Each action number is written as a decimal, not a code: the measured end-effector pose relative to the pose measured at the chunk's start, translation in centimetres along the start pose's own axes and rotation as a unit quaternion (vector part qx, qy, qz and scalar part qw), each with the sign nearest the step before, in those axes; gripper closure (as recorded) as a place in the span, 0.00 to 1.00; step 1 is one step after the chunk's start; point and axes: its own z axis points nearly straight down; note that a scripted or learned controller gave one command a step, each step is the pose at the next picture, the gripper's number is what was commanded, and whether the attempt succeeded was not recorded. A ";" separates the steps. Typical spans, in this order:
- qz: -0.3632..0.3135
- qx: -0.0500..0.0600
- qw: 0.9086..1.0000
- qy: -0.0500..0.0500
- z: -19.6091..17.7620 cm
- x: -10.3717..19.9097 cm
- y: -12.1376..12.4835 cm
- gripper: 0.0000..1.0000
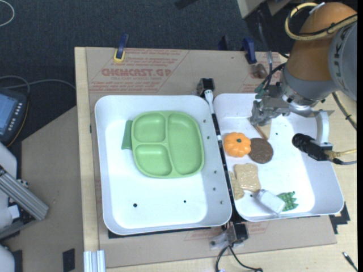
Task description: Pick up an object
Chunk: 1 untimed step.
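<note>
Brown bench bears two white bins above dark carpet.

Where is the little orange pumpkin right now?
The orange pumpkin sits in the right bin, by its left wall, touching the brown round patty on its right.

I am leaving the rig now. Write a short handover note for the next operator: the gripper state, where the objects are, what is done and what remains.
Gripper: over the back of the right bin, nothing visibly held; finger state cannot be told.
Right bin holds: orange pumpkin, brown round disc beside it, beige cracker-like piece, and a white item with a green part near the front edge.
Left bin holds the green divided tray.
Done: no object picked up yet.
Left: grasp one object and lift it; the pumpkin and disc appear nearest the gripper.
</note>
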 end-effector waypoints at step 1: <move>0.000 -0.001 1.000 0.000 0.1 -0.3 5.0 1.00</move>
